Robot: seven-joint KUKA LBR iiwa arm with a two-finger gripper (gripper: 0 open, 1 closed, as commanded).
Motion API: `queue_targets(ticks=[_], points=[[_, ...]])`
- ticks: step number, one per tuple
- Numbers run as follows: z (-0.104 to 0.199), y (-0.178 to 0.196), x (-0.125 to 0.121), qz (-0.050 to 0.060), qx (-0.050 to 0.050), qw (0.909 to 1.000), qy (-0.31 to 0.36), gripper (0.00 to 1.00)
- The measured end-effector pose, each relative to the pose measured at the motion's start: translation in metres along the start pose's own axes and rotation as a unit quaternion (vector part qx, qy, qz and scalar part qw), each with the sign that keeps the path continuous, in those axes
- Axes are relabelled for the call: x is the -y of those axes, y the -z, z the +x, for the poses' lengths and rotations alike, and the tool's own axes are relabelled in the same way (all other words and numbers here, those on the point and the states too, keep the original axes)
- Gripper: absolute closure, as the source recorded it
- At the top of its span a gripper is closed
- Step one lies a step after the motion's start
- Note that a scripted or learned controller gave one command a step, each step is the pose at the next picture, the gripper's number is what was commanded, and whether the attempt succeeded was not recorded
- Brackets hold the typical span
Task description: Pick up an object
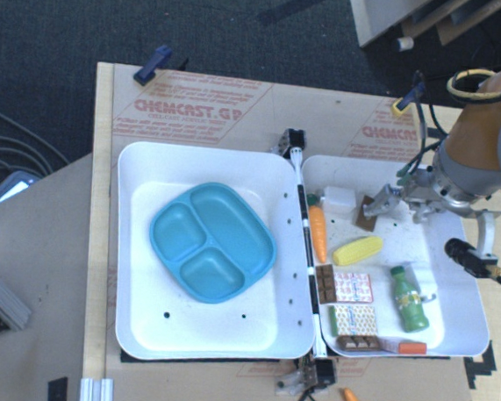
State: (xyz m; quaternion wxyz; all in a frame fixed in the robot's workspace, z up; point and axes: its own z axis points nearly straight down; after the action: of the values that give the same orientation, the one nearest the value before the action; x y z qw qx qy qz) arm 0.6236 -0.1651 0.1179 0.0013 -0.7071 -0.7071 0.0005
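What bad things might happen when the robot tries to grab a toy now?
1. The hand sits at the right bin's back edge, so it might bump the wall.
2. The carrot lies against the divider, so it may be hard to pinch.
3. The corn and green bottle look rounded and might roll away.

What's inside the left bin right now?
The left bin holds a blue divided plate, lying flat, its three compartments bare. Whatever lies beneath the plate is covered.
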Motion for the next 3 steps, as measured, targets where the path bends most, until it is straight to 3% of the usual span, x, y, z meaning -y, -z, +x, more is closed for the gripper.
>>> queue_targets(ticks=[1, 2, 3], points=[[0.048, -0.034, 0.005, 0.000, 0.000, 1.0000, 0.000, 0.00], [0.072, -0.034, 0.065, 0.000, 0.000, 1.0000, 0.000, 0.00], [0.007, -0.033, 0.005, -0.002, 0.001, 1.0000, -0.001, 0.00]])
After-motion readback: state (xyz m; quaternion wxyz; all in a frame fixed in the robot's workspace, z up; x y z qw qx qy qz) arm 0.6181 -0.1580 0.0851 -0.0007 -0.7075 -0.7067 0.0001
